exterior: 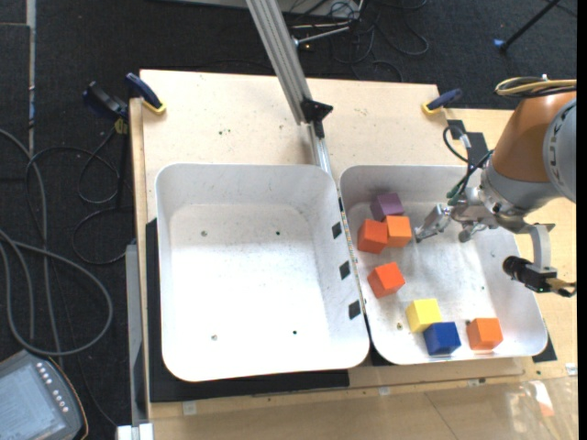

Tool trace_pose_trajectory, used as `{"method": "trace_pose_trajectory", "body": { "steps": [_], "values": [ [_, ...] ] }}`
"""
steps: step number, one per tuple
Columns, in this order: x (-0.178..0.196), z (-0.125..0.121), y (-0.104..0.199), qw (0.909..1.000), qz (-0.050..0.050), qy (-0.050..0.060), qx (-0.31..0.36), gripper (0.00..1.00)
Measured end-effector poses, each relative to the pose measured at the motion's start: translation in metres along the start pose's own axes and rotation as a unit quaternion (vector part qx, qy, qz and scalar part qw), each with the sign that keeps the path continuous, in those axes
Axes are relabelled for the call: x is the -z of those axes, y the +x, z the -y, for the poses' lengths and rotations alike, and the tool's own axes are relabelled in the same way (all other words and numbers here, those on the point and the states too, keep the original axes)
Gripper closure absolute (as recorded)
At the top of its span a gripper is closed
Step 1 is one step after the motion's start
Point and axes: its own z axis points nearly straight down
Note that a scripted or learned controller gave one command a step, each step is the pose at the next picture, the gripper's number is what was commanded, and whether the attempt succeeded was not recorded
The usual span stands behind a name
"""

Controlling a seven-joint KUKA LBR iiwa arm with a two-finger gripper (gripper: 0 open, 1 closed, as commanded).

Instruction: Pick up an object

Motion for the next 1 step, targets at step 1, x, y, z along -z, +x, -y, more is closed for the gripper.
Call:
{"method": "trace_pose_trajectory", "body": {
  "steps": [1],
  "values": [
    [0.0145,-0.0021,-0.0006,1.0000,0.001,-0.004,0.000,1.00]
  ]
}}
